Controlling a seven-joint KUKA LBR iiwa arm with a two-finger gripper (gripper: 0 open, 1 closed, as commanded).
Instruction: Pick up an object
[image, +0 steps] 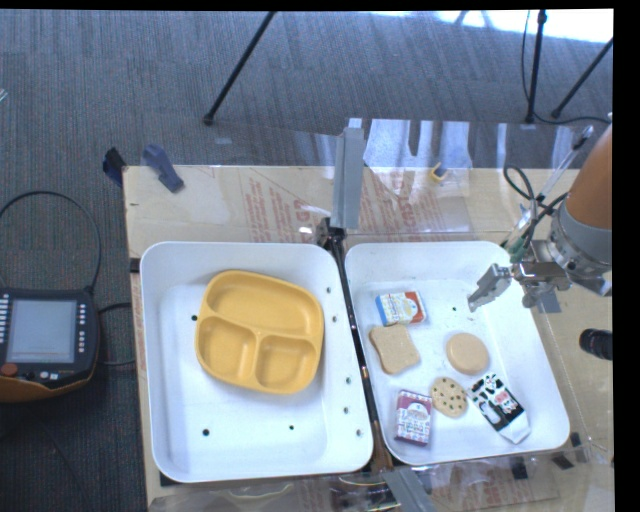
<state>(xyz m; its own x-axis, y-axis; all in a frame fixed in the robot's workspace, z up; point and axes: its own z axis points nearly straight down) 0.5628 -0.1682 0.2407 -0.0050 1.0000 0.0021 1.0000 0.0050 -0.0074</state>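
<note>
In the camera view the gripper (510, 283) hangs at the right of the frame over the upper part of the right bin (556, 395); I cannot tell whether its fingers are apart or together, and nothing shows between them. The candidates lie lower in that bin: a small carton (400, 307), toast (394, 349), a round biscuit (467, 353), a chip cookie (449, 397). The biscuit looks nearest; centre over it before descending. The left bin (170, 420) holds a yellow tray (262, 331).
</note>
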